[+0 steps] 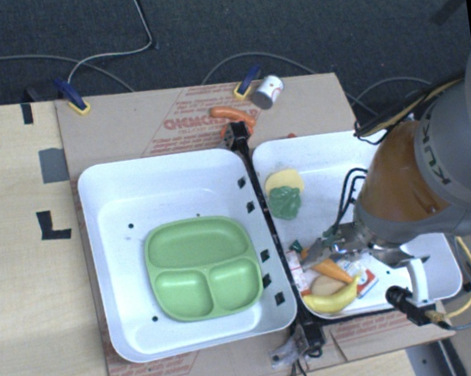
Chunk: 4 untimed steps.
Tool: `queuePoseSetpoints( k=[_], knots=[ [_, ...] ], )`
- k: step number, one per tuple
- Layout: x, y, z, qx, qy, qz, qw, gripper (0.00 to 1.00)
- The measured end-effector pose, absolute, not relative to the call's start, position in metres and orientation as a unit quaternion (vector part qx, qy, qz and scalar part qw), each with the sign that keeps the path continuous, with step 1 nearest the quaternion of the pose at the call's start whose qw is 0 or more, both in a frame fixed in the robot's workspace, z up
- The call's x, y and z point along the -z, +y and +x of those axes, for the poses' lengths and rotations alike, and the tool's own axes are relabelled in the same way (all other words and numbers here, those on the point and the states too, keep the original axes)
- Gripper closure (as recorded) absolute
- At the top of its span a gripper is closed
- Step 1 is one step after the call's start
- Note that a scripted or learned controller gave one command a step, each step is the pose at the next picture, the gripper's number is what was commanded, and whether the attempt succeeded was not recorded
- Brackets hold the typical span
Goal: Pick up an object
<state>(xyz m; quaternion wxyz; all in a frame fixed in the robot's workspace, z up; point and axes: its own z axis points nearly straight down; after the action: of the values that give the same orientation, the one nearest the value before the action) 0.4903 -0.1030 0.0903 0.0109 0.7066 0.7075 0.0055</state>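
The right bin (325,146) holds a pile of toy food near its front left corner: an orange carrot (333,271), a yellow banana (331,300), a tan rounded piece (324,286) and a red-and-white packet (367,281). Farther back lie a green lump (286,202) and a yellow piece (284,181) behind it. My gripper (330,244) hangs low over the pile, just behind the carrot, and I see nothing held in it. The bulky grey and orange arm (417,179) covers the bin's right half.
The left bin (109,244) carries a green divided plate (203,265). Clips join the bins along the middle wall (262,222). Behind the bins, an orange tool (234,113) and a small silver cylinder (267,91) lie on cardboard. Cables run along the arm.
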Motion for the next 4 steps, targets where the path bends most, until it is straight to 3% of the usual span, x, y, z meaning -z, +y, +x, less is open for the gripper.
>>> queuePoseSetpoints(
  k=[1, 3, 4],
  knots=[
    [-0.087, -0.1, 0.521, -0.0009, 0.706, 0.708, 0.006, 0.0],
    [-0.087, -0.098, 0.499, -0.0009, 0.706, 0.709, 0.008, 0.0],
    [-0.096, -0.097, 0.498, -0.0007, 0.706, 0.708, 0.005, 1.0]
  ],
)
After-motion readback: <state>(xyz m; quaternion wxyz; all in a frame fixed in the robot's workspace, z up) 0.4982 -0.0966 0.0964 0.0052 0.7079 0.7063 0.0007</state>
